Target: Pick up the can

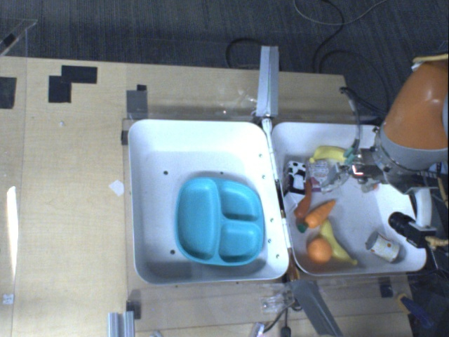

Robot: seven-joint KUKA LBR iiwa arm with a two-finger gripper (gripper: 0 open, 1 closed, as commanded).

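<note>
The can, as best I can make it out, is the small silvery thing with a pinkish label. It sits in the right-hand bin just ahead of the jaws, on the side away from the arm. It looks dented or crinkled rather than cleanly round, and I can't tell if it stands or lies. I also cannot tell whether the jaws are open or closed; the wrist hides them, and nothing shows the can gripped.

The trouble I'd expect comes from crowding. A yellow banana touches or nearly touches the can on its far side. A carrot lies close below it, and a black-and-white object sits just beyond it from the jaws. A closing grip could catch the banana instead, or shove the can into that object. A slick, misshapen wall might also squirt out.

Nearer the arm than the jaws, a small white cylinder could be mistaken for the target. An orange lies farther off, and the blue plate is in the other bin.
</note>
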